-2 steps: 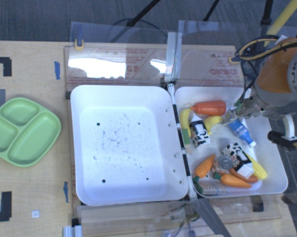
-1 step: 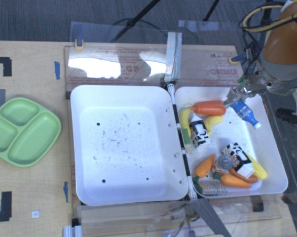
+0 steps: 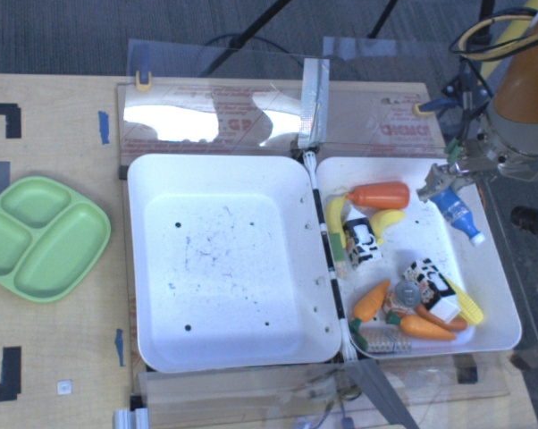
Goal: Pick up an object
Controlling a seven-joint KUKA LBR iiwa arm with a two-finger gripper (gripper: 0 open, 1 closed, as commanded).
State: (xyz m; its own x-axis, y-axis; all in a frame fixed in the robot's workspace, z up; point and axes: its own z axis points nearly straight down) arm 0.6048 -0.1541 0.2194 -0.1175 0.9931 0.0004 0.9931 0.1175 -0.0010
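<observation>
Hovering over the right bin's [image 3: 506,315] far right corner — gripper [image 3: 439,184], finger state impossible to tell — blue bottle [image 3: 457,213] lying just beside, along the right wall.

a blue bottle [image 3: 457,213] with a white cap lies tilted by the right bin's [image 3: 497,280] far right wall.

- Bright, even overhead light; shadows soft and faint.
- Strong white glare on the clear panel [image 3: 206,119] behind the left bin [image 3: 162,186] — detail there washed out.
- Bin whites near clipping.
- Overall slightly soft focus; arm [image 3: 519,96] at right edge blurred.
</observation>
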